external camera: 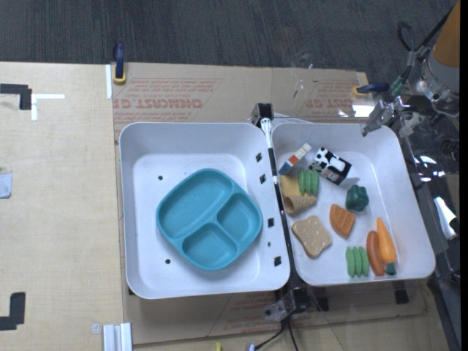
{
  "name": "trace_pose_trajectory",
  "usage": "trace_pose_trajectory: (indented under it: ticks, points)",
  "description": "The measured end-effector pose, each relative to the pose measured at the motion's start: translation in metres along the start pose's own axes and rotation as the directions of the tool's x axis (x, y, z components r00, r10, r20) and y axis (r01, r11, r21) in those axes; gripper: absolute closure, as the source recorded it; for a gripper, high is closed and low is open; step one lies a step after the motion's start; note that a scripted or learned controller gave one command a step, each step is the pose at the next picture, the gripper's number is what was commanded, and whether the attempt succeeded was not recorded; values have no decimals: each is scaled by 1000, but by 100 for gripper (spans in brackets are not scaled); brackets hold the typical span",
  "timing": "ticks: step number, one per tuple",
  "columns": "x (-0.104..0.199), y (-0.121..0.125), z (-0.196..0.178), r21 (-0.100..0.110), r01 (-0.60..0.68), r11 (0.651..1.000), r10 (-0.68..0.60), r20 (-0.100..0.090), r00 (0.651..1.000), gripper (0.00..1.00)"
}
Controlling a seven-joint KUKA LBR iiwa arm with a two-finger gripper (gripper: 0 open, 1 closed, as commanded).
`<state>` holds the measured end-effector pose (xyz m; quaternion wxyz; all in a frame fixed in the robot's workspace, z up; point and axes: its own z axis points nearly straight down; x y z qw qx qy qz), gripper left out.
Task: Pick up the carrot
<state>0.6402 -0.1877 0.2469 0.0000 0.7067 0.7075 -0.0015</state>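
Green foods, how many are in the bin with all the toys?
3. A pickle-like piece near the bin's left side, a dark green vegetable in the middle, and green beans near the front beside the carrot. More may be hidden.

Carrot — orange, green-tipped, well below the claw. Beside it: green beans. Nearer the claw: dark green broccoli, black-and-white cow. Far left: teal plate in a white bin. Desk — pale wood.
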Motion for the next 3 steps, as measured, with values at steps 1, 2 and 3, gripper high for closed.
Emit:
trace_pose_trajectory:
  ticks: [1,2,3]
  points:
    - [13,-76,113,-1,133,991,-133,-1,991,0]
    - [-28,-147,157,6,80,997,-79,-17,997,0]
    - [-30,-145,148,-1,72,997,-72,-8,997,100]
